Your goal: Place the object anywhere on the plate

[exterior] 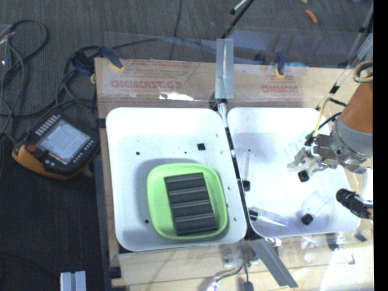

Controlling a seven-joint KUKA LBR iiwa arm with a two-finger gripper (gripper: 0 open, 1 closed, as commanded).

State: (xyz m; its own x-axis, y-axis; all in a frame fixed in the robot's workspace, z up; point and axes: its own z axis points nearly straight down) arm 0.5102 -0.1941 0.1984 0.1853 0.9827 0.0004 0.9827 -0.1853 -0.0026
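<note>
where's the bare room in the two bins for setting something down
Left bin: bare floor along its far side, behind the green plate, and a strip on its left. The dark ridged block covers most of the plate. Right bin: far-left part bare; crowded near the gripper.

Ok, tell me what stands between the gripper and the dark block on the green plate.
Only the bins' adjoining rims: the gripper is over the right bin, the dark block on the green plate in the left bin.
</note>
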